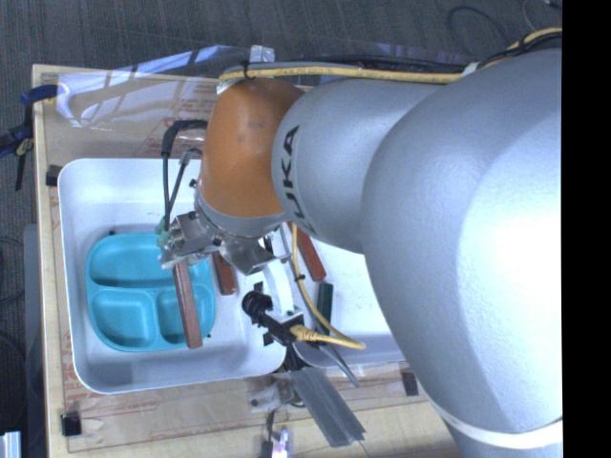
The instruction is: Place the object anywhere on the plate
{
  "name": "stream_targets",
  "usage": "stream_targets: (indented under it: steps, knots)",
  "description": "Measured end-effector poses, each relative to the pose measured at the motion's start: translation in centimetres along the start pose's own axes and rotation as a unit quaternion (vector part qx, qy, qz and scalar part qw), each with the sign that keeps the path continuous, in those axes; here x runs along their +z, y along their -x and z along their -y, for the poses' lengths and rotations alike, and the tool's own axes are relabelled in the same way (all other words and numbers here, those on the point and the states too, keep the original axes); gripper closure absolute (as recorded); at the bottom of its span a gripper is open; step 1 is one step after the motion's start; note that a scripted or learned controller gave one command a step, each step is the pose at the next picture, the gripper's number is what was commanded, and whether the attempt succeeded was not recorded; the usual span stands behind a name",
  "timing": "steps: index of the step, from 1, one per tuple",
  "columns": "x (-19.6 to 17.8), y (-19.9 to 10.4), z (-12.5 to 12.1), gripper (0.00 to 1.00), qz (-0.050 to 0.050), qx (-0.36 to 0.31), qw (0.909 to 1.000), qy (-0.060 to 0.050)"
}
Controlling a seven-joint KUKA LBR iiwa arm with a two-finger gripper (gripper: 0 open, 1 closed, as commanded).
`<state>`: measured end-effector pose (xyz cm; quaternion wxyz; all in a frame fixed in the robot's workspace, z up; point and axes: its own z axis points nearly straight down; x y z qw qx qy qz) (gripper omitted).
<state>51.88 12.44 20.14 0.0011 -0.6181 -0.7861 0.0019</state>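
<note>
A blue plate with three compartments lies in the left bin. My gripper hangs over the plate's right edge. Its two brown fingers stand apart, the left one reaching down over the plate's right compartment. The gripper is open and I see nothing between the fingers. The orange wrist band and the grey arm hide the middle of the bench and most of the right bin.
In the visible strip of the right bin lie a brown bar and a small dark object. The left bin's floor shows white around the plate. The wooden bench edge runs along the front.
</note>
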Motion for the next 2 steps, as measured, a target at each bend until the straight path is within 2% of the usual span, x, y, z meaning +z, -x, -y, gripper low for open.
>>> stream_targets:
  steps: [1,2]
  knots:
    - [0.36,0.28,-4.79,1.00,0.000,-0.139,0.9903,0.001]
    - [0.33,0.32,-4.80,0.00,0.000,-0.139,0.9903,0.002]
